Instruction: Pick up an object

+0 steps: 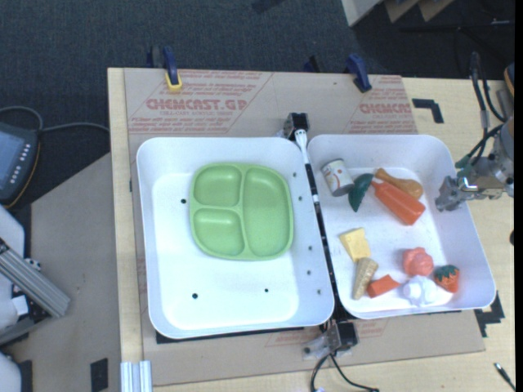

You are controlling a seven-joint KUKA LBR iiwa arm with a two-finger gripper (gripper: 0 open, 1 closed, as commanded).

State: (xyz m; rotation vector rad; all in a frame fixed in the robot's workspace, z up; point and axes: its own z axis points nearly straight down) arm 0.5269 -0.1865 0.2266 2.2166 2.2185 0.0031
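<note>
Brown board (204,96) reads "CHEMCAST"; gripper (454,193) finger state unclear beside right bin (478,247).

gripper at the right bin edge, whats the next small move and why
Probably a short move inward over the right bin, toward the orange carrot. The gripper sits at that bin's right rim, with nothing visible between its fingers, and the carrot looks like the nearest toy, lying apart from the pile at the bin's front corner.
</note>
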